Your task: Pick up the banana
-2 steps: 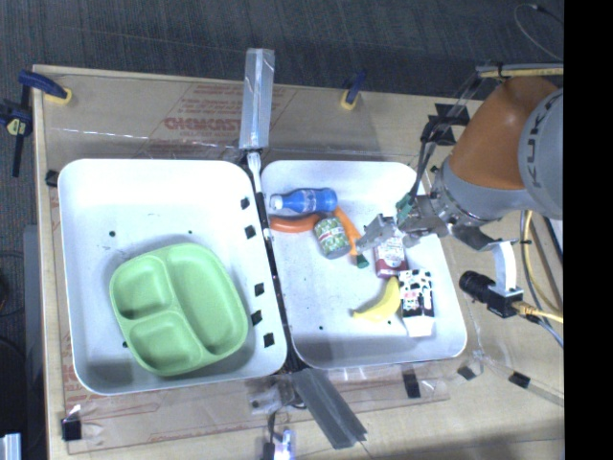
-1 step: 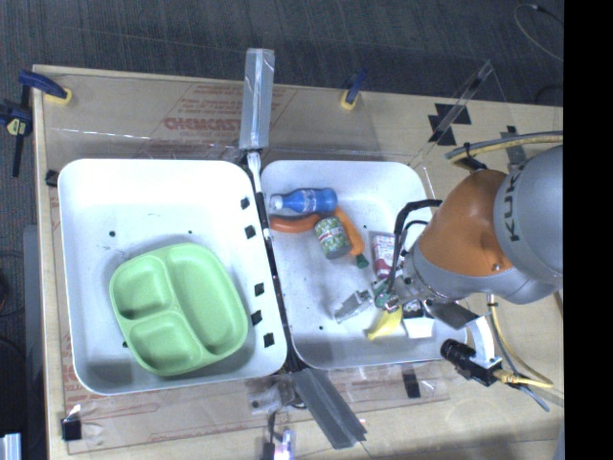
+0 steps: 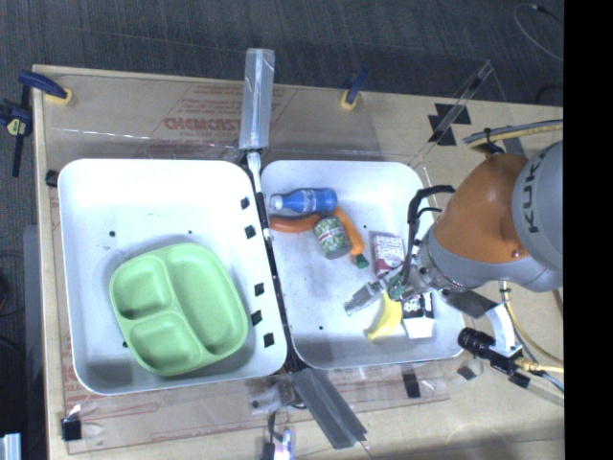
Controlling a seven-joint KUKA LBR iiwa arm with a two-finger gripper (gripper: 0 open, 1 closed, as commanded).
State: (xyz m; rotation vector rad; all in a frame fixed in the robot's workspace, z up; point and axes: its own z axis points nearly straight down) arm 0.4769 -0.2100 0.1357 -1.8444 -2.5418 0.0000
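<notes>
Curved yellow banana (image 3: 385, 320) lies near the right white bin's (image 3: 316, 353) front right corner, crowded; gripper (image 3: 383, 292) above it, grip state indiscernible.

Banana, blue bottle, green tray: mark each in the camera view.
banana (image 3: 385, 321): camera view, middle of its yellow body.
blue bottle (image 3: 308, 201): camera view, mid-body.
green tray (image 3: 233, 307): camera view, right rim.

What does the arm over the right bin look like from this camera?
The arm has a grey shell with dark lettering and a broad orange band above the wrist. A black cable loops beside the band. The gripper is small, grey metal with some green parts.
</notes>
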